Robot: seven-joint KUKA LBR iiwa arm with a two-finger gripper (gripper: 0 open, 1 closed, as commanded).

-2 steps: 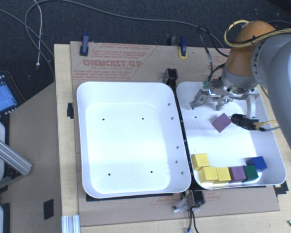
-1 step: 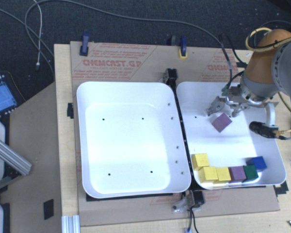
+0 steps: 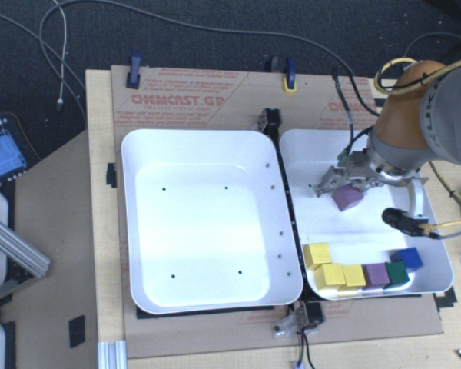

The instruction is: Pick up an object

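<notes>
You had the gripper [image 3: 346,184] low in the right bin [image 3: 438,279], over 1 purple block [image 3: 347,198]; I could not tell its state. Centre it, then lift straight.

Two smooth, glossy white plastic bins [image 3: 207,148] sit on a matt brown board [image 3: 200,98] printed in red. The arm's orange band [image 3: 403,114] shines like polished plastic, and the colored blocks [image 3: 361,271] look matt.
</notes>
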